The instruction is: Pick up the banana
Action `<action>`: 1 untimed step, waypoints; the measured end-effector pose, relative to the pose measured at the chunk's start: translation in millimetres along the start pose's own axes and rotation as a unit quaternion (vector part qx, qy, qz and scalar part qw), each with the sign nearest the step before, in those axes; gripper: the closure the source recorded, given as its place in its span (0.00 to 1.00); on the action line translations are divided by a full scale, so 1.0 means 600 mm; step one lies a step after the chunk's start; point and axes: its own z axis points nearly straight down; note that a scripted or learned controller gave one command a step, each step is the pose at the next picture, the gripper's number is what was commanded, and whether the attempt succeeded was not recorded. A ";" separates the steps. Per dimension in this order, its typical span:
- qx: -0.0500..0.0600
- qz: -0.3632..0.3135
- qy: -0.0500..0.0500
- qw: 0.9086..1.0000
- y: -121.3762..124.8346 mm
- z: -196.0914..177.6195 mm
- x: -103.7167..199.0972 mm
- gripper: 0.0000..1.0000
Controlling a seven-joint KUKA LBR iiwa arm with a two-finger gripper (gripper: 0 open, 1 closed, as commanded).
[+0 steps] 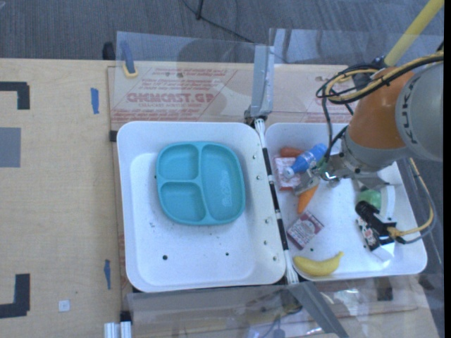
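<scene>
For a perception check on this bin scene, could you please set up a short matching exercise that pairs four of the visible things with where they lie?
Things:
1. banana
2. teal divided plate
3. blue bottle
4. small maroon packet

Places:
A. middle of the left bin
B. front edge of the right bin, nearest the camera
C. back of the right bin, close beside the gripper
D. right bin, just behind the banana

Pairs: 1-B, 2-A, 3-C, 4-D

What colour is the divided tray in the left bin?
Light blue, or turquoise. The divided tray shows clearly in the camera view, lying in the left bin.
</scene>
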 end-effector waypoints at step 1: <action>-0.003 -0.037 -0.001 0.999 -0.102 0.005 -0.009 0.00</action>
